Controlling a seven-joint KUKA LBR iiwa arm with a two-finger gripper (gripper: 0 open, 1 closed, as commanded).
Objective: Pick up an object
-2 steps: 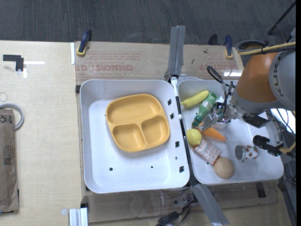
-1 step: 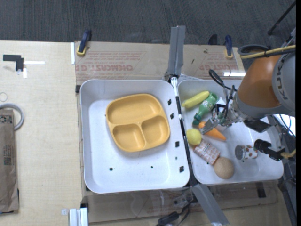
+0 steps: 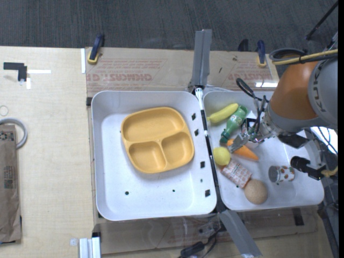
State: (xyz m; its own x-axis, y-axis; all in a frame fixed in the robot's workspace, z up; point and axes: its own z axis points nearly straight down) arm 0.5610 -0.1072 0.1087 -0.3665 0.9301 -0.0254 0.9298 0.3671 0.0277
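Hovering over the carrot (image 3: 246, 153), the gripper (image 3: 243, 140) hid its jaw state from you; that smooth, rigid taper looked best grasped mid-body.

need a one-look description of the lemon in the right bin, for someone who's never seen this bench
Start at the right bin, the one the arm reaches into. Along its left side, next to the divider, find the banana at the top and go down past the green bottle. The lemon is the small, round, bright yellow fruit there, just above the pink patterned packet.
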